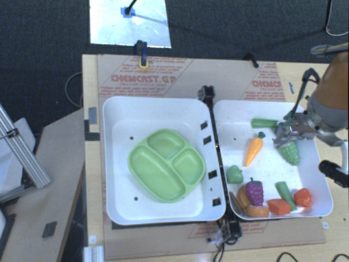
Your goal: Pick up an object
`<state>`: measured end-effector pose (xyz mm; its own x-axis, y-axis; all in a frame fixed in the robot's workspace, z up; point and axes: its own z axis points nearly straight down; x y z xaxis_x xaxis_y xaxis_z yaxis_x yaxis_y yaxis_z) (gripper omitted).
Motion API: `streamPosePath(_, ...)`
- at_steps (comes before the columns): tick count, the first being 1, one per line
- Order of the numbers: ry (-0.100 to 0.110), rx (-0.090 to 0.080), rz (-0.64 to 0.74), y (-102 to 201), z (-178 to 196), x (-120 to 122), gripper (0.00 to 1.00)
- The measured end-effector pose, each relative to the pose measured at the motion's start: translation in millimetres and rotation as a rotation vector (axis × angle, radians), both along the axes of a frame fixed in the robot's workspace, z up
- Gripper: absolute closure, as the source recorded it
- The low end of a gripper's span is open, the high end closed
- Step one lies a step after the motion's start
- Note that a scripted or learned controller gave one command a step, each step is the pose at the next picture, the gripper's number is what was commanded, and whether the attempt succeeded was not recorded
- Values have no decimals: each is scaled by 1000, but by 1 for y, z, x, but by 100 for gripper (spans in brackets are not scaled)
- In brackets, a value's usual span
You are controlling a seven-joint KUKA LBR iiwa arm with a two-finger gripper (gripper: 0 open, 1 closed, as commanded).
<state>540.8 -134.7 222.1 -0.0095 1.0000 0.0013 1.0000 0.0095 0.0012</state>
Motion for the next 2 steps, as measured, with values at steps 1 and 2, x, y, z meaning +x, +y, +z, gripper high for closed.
streamPosePath(1,-1,0,0,57,9,11,100)
streamPosePath(2,-2,-1,-1,100,7,19,100)
